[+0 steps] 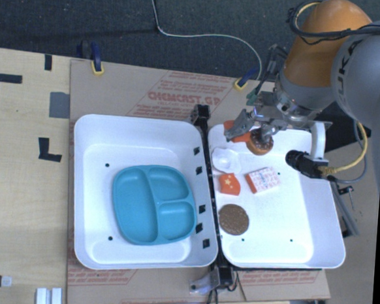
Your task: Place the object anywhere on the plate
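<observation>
A blue divided plate (153, 203) lies in the left white bin (92, 140). The right bin (308, 236) holds a brown round disc (234, 219), a small orange-red piece (230, 183), a red-and-white patterned block (263, 180) and a pale translucent item (225, 159). My gripper (257, 135) hangs low over the far left corner of the right bin. An orange object (238, 133) and a small brown round thing (262, 146) sit right under it. I cannot make out whether either one is held.
A black divider (204, 175) runs between the two bins. A black cylindrical part with a cable (304, 162) juts from the arm over the right bin. The bins rest on a cardboard sheet (174, 98).
</observation>
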`<state>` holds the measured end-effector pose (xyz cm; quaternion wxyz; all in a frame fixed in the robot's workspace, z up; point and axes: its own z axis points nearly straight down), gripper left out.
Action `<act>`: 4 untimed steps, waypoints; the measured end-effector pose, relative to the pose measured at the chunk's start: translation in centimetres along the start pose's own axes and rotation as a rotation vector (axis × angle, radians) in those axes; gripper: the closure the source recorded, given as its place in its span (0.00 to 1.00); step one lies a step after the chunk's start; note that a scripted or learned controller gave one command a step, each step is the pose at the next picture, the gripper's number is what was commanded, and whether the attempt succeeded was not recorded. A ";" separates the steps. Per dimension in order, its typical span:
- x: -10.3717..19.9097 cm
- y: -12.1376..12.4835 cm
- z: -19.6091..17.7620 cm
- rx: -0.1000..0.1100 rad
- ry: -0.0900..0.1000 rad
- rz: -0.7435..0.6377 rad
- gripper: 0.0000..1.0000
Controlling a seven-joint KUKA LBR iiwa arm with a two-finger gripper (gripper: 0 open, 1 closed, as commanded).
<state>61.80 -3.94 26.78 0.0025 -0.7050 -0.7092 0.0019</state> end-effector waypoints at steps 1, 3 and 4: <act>4.8 -1.0 0.3 0.000 -0.001 0.001 1.00; 14.9 -2.3 3.3 0.002 -0.001 -0.001 1.00; 14.6 -2.2 3.2 0.000 -0.002 0.002 0.00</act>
